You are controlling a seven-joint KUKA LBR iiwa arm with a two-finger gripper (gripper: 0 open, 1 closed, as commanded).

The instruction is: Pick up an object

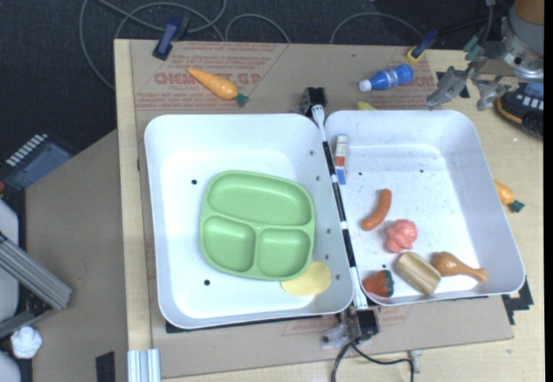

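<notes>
My gripper hangs over the bench just beyond the far right corner of the right bin, open with nothing between its fingers. In that bin lie an orange sausage, a pink lumpy toy, a tan bread roll, a brown drumstick, a red strawberry-like piece and a small white tube by the left wall. All of these lie nearer the front than the gripper.
The left bin holds a green divided plate and a yellow disc. On the bench outside lie a carrot, a blue bottle, another small carrot and a blue clip.
</notes>
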